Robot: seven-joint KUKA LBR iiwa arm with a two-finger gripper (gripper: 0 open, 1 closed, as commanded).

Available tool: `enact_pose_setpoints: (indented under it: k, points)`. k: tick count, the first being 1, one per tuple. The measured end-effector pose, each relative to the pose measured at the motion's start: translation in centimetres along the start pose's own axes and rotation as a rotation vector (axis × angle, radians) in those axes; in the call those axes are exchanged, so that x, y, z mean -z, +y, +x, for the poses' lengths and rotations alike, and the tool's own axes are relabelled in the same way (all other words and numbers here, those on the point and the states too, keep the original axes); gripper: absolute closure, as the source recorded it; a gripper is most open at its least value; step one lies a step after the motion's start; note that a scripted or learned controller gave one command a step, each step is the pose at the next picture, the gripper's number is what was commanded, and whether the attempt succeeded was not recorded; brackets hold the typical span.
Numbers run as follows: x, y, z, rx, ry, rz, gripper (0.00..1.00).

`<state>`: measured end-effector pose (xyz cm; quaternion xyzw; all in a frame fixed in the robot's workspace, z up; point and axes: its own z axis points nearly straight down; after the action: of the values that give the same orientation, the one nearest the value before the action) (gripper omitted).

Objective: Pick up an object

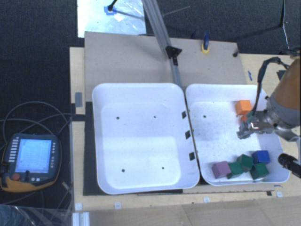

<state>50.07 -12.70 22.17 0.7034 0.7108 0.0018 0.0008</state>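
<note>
The right bin (207,98) holds the blocks. An orange block (243,107) lies near its far right side. Along the near wall sit a purple block (219,169), three green blocks (245,162) and a blue block (261,157) in a tight cluster. My gripper (246,129) hangs low over the bin floor, just in front of the orange block and well behind the cluster. Nothing visible hangs from it.
The left bin (108,98) stands beside the right one with black clips along the shared wall. A slanted metal pole (160,27) crosses the back of the bench. A teach pendant (30,161) lies off the bench at left.
</note>
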Motion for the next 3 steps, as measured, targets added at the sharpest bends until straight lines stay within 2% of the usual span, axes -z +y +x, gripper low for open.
enact_pose_setpoints:
  k: [2, 3]
  points:
    - [-1.5, 1.0, 10.4, 0.000, 0.001, 0.002, 1.00]
    - [-1.0, 2.6, 16.0, 0.001, 0.001, 0.000, 1.00]
